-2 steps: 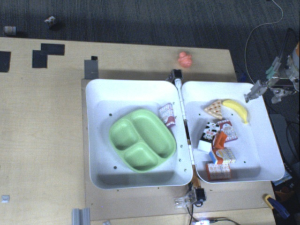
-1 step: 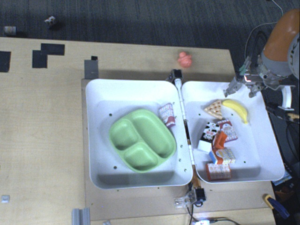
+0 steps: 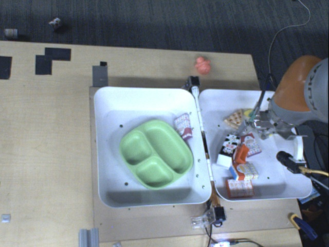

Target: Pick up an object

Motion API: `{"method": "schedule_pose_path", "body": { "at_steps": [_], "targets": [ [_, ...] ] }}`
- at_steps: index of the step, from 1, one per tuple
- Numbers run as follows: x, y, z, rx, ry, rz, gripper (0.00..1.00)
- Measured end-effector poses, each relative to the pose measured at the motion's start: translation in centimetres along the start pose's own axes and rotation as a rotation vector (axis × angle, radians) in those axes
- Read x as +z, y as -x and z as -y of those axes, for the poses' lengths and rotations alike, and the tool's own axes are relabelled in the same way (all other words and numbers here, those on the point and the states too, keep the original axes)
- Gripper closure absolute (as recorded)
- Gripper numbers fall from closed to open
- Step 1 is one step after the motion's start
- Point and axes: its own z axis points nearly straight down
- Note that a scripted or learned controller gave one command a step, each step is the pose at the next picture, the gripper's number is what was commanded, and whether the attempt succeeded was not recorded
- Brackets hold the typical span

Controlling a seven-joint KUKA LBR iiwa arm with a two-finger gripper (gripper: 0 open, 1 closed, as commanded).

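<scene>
I am hovering my gripper over the right bin's clutter, beside the orange packet, to choose a target; finger state: cannot tell.

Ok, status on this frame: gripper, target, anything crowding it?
Gripper low over right bin, grip unconfirmed. Small packets piled close below it. Green divided plate in left bin, untouched.

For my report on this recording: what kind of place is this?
Probably a robotics lab: a grey arm with an orange band reaches over two shallow white plastic bins on a pale wooden bench, with loose cables nearby.
</scene>
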Motion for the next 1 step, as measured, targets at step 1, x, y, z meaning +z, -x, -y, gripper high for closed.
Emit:
{"method": "schedule_pose_path", "body": {
  "at_steps": [1],
  "targets": [
    [-1.21,-0.02,-0.24,-0.002,0.007,0.002,1.0]
  ]
}}
